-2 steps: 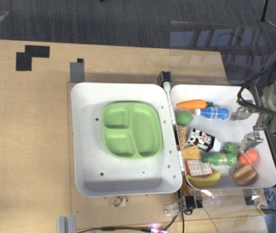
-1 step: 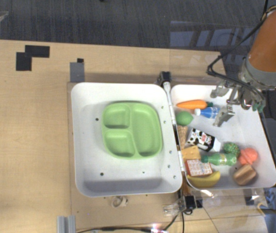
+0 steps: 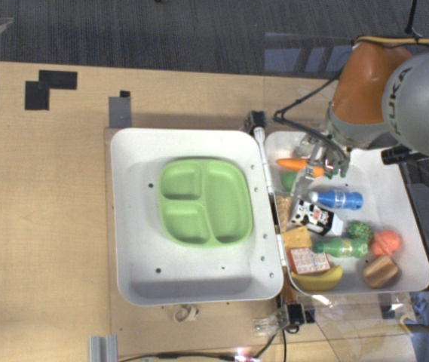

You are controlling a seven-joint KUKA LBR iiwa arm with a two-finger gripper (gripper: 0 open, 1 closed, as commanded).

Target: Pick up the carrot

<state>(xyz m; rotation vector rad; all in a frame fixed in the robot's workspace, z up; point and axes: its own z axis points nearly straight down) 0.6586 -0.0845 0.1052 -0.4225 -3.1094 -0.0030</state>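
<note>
The carrot (image 3: 293, 164) is a slim orange stick lying roughly level in the far left part of the right bin (image 3: 414, 225). My gripper (image 3: 326, 161) hangs right over the carrot's right end, which runs in under it. The grey arm with its orange band (image 3: 365, 85) reaches in from the upper right. A green item (image 3: 286, 179) shows just beneath the carrot's left half.
The right bin also holds a blue bottle (image 3: 338, 199), a green bottle (image 3: 341, 246), a banana (image 3: 318, 279), a pink fruit (image 3: 386, 242), a brown item (image 3: 380, 271) and small boxes (image 3: 309, 260). The left bin (image 3: 135, 202) holds a green divided plate (image 3: 205, 202).
</note>
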